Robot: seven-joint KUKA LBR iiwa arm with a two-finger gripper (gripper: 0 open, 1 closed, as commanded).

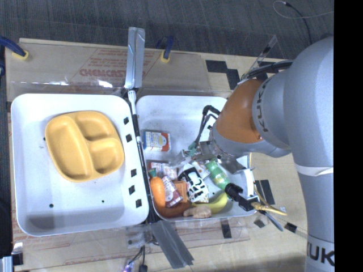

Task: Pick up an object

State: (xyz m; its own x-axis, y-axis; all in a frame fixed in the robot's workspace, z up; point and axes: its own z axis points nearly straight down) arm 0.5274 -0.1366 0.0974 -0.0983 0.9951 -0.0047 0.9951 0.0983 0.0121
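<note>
Camera view, tool (199, 158) grip state unclear, over green bottle (216, 173), yellow banana (219, 204), orange carrot (158, 191)

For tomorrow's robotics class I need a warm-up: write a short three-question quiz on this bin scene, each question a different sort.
1. True or false: the yellow divided tray lies in the left bin.
2. Which bin does the arm reach over? A left, B right.
3. Fill in: the small carton lies apart from the pile, toward the ____ bin.

Key: 1 true; 2 B, the right bin; 3 left.
</note>
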